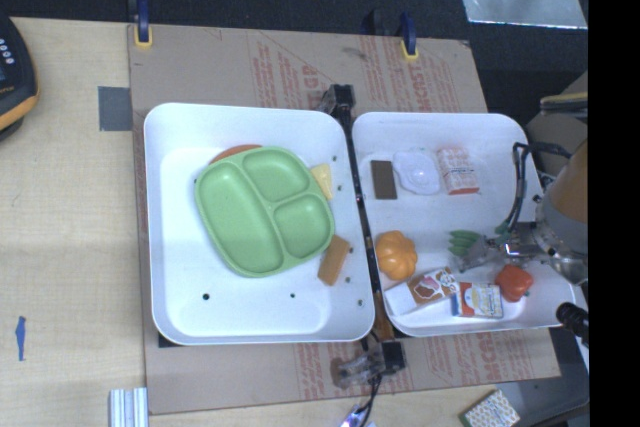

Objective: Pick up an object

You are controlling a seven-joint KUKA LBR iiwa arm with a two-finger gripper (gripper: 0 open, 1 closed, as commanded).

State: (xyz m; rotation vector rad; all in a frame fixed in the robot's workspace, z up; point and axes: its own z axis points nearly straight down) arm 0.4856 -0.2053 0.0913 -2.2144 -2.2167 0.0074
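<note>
Green toy (463, 240) is what the claw (478, 257) sits closest to; it's just above the claw's tip in the view, touching or nearly, can't say which; both are low in the right bin (500, 127); honestly can't tell how far open the claw is, or whether it has hold of anything, it's just a blur of metal there.

Red ball (514, 282) is just below and right of the claw, near the bin's front wall; small box (480, 300) is right below the claw, beside the ball; red-and-white pack (430, 287) is down-left of the claw, next to the box; orange (396, 255) is further left of the claw, by the wall between the bins.

Up past the claw, well apart from it: brown tile (383, 179), clear lid (418, 173) and white packet (457, 171) in a row, tile furthest left.

Way left of the claw is the left bin (170, 305); green plate (265, 210) with three sections lies in it; yellow bit (321, 179) is at the plate's right edge; tan block (333, 261) is just off its lower right corner; arm (565, 200) comes in from the claw's right.
</note>
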